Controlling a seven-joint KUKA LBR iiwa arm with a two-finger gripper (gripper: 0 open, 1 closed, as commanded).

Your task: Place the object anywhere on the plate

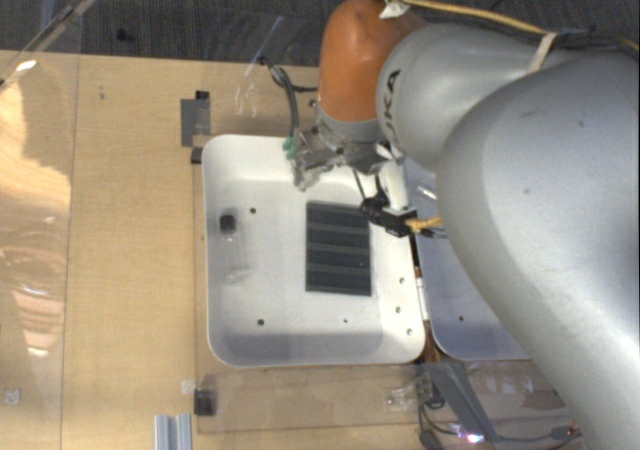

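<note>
The grey arm [520, 168] fills the space to the right of the left bin [250, 328], covering most of the right bin [460, 328], with its orange band [350, 58] above the left bin's far edge. A dark ribbed plate [338, 248] lies right of the left bin's middle. The gripper [305, 166] hangs over the bin's far edge, beyond the plate; its grip cannot be told. A small dark object [227, 223] sits near the bin's left wall, apart from the plate.
</note>
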